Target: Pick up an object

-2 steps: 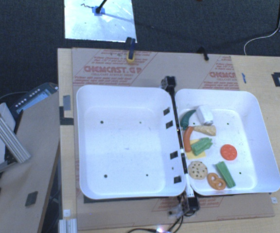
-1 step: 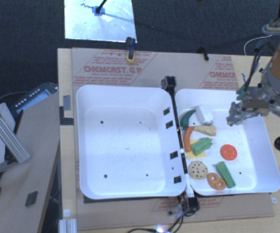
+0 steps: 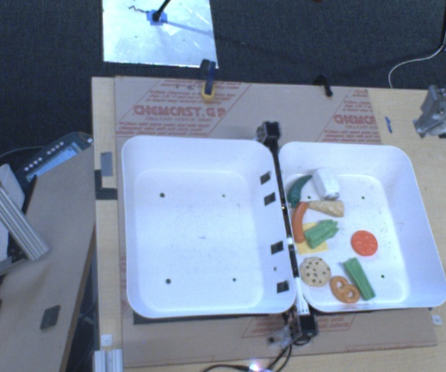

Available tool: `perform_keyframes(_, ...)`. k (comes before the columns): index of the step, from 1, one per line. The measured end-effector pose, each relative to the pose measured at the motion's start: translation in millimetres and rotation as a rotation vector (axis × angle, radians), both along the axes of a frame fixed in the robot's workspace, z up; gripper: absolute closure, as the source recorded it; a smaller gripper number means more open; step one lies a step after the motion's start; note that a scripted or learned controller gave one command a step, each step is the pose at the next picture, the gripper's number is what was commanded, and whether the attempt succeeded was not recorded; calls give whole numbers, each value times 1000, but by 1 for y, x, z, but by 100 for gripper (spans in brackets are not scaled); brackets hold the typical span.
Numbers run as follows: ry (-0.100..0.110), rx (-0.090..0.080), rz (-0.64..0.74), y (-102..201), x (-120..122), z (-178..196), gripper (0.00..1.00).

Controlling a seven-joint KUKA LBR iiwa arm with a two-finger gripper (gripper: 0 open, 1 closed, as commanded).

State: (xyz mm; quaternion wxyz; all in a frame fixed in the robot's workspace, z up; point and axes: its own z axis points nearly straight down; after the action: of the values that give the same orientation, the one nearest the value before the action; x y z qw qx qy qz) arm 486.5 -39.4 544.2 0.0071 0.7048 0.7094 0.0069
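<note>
The gripper is hovering at the far right edge, above the counter and beyond the right bin — whether its jaws are parted or closed I cannot tell. The toy foods — a red disc, a cookie, a pretzel — are lying in that bin, well apart from the gripper.

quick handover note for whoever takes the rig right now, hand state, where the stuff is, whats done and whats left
Hand: at the view's right edge, above and outside the right bin, holding nothing visible; whether it is open or shut cannot be told.
Things: all in the right bin, clustered toward its left side: red disc, cookie, pretzel, green stick, white block, orange carrot.
Done: nothing picked yet.
Left: descend, grasp one object, lift. The red disc lies fairly apart, likely easiest.
</note>
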Motion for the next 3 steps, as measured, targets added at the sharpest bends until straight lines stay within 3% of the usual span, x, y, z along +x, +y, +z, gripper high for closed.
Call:
perform_keyframes(1, 16, 1, 2, 40, 12, -9, 100)
perform_keyframes(2, 26, 1, 1, 82, 15, -122, 100)
perform_keyframes(3, 4, 4, 1, 99, 0, -2, 100)
